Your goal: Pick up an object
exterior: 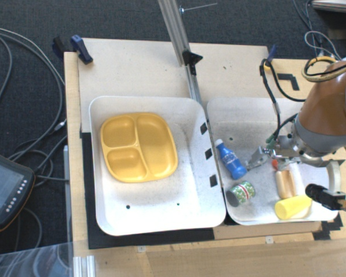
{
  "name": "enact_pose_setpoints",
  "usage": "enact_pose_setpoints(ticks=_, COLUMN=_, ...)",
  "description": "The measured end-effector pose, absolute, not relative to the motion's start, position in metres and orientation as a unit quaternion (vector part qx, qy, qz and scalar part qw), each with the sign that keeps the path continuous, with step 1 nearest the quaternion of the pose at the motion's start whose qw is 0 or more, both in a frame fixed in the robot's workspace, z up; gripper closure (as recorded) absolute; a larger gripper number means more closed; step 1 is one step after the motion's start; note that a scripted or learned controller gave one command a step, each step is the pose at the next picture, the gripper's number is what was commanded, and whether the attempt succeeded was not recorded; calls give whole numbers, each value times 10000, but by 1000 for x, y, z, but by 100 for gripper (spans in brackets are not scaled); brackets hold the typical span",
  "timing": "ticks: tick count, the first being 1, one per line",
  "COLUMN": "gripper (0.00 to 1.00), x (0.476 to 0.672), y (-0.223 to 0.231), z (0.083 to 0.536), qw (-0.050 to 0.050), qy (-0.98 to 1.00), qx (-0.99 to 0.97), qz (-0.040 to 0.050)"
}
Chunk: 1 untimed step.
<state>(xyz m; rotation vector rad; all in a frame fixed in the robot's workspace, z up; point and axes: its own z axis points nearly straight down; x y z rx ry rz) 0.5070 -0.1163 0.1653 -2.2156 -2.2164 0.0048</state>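
- The tabletop [138,68] was a pale, speckled board carrying two shallow white bins side by side.
- The left bin [155,218] held a yellow divided plate [139,147] with three compartments, smooth and rounded at the corners, lying flat towards the bin's far left.
- The right bin [242,111] held four small things, all in its near half.
- A blue bottle [230,160] with a white cap lay on its side near the bin's left wall, cap pointing far-left.
- A small green and dark round container [241,193] lay just near of the bottle, close to the bin's near-left corner.
- A tan cylindrical piece [286,183] lay right of the bottle, and a yellow block-like thing [293,207] lay just near of it, at the bin's near edge.
- The arm [328,111] entered from the right, its orange band above a grey wrist, and stood over the right part of the right bin.
- The hand [265,154] sat low at the end of the wrist, between the blue bottle and the tan piece; a metallic finger-like part pointed left towards the bottle. Whether the fingers were apart or together could not be told, and nothing was visibly between them.
- A black part of the arm's fittings [324,196] overlapped the right end of the yellow block.
- A slanted aluminium bar [179,27] crossed from the far edge down to the gap between the bins, hiding part of their adjoining rims.
- Black markers [209,153] were fixed along the left bin's right wall.
- A blue clamp [81,48] gripped the tabletop's far-left corner.
- Cables [23,68] trailed on the dark floor at the left, and a pendant [6,189] was cut off by the left edge.
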Motion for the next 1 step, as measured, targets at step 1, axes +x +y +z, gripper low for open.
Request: enact_pose_setpoints(ticks=1, gripper=0, x=512, y=-116, z=108, qw=15, qy=-7070, qx=-7072, qz=-19)
